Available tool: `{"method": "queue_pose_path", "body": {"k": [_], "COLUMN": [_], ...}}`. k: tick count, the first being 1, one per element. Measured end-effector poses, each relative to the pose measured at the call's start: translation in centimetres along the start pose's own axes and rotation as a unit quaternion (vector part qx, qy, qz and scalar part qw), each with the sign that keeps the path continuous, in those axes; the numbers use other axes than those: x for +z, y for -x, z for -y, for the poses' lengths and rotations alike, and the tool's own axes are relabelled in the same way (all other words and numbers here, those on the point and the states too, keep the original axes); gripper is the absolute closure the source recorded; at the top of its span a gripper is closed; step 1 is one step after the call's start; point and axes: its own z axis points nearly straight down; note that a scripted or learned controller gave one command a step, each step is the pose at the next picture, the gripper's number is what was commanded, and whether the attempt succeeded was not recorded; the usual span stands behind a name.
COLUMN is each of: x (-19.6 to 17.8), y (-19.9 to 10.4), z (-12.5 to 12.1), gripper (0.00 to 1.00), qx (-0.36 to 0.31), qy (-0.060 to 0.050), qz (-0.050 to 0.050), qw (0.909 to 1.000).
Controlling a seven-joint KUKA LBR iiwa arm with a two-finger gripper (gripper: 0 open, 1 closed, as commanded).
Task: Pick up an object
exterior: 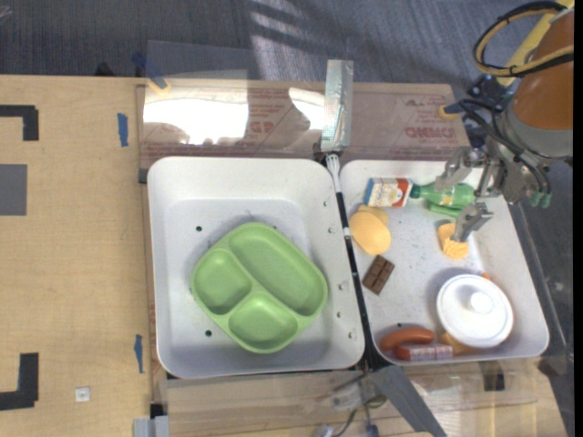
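The end effector (474, 209) is hovering over the green bottle (446, 195), fingers spread; it should be descending squarely, avoiding the yellow piece (453, 241) beside the bottle.

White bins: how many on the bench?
2. The left bin holds a green divided plate; the right bin, beside it, holds small items, with the gripper over its far end.
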Motion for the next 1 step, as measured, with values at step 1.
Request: {"method": "queue_pose_path", "body": {"k": [1], "x": [7.35], "y": [-5.06], "z": [-1.97], "gripper": [0.0], "qx": [0.261], "qy": [0.0], "qz": [-0.004], "qw": [0.9653]}}
